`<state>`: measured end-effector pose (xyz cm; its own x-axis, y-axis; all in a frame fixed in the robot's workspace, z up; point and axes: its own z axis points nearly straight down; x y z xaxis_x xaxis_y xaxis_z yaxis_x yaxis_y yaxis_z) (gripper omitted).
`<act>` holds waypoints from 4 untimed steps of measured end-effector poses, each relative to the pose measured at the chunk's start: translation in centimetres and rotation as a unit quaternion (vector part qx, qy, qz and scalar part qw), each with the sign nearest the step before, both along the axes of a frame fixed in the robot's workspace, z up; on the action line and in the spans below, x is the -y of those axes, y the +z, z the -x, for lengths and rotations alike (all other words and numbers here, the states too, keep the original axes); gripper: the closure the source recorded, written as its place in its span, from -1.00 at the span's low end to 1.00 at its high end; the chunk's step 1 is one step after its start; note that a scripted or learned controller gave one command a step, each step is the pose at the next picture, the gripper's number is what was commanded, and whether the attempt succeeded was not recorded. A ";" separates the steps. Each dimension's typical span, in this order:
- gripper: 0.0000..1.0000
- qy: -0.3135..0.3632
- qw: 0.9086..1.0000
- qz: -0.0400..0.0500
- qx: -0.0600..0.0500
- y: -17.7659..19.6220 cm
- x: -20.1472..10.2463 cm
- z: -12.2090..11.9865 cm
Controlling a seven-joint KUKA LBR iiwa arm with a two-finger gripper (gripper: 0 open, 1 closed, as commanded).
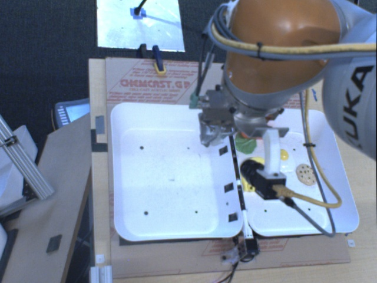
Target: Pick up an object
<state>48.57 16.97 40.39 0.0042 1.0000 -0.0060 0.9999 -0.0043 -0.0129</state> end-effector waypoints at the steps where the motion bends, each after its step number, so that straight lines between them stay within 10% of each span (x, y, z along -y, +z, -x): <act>1: 1.00 0.005 1.000 -0.005 0.010 4.3 -4.3 -1.9; 2: 1.00 0.005 1.000 -0.005 0.011 12.8 -6.6 0.0; 3: 1.00 0.001 1.000 -0.003 0.009 13.1 -6.4 -7.6; 4: 1.00 -0.002 1.000 0.000 0.000 0.5 3.6 -3.9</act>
<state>52.51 13.37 40.87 0.0085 1.0000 -0.0052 0.9999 -0.0086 -0.0126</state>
